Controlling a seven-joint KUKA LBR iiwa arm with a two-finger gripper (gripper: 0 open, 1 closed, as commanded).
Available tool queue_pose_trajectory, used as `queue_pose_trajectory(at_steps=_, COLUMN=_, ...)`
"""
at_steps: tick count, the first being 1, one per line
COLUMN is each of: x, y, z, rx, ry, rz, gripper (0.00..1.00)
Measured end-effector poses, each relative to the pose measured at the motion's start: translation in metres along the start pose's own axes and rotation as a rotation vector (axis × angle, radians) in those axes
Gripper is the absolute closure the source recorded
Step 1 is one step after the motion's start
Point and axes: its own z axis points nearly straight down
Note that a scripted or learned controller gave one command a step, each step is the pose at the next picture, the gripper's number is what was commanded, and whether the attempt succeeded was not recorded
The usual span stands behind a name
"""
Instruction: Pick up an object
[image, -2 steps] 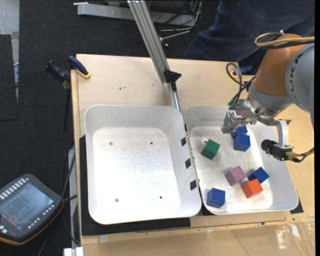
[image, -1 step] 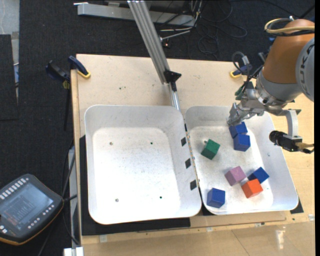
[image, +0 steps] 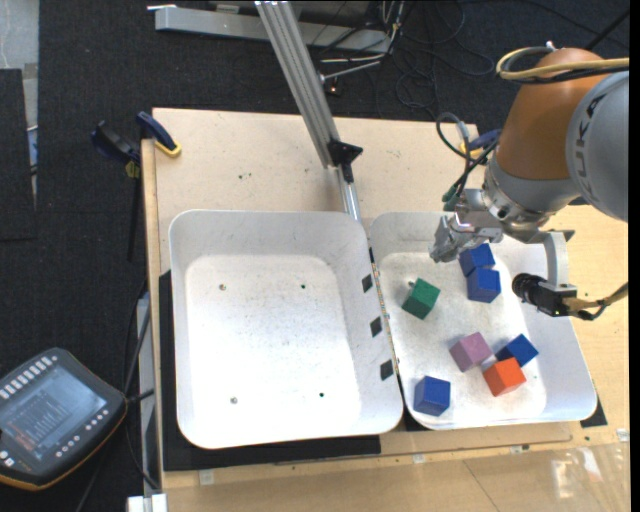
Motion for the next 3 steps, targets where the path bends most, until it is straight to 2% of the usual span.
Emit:
queue_pose_trajectory(at_steps=1, x=0.052, y=-0.002, z=-0.001, rx=0.0, ry=0.002, rz=-0.005, gripper=1.0)
queue_pose_trajectory(at_steps=2, x=0.105, y=-0.019, z=-0.012, rx=0.0, ry=0.003, rz=-0.006, gripper=1.0)
queue_pose_trajectory(at_steps=3, x=0.159, y=-0.026, z=-0.005, rx=0.001, ry=0.002, rz=-0.005, gripper=1.0)
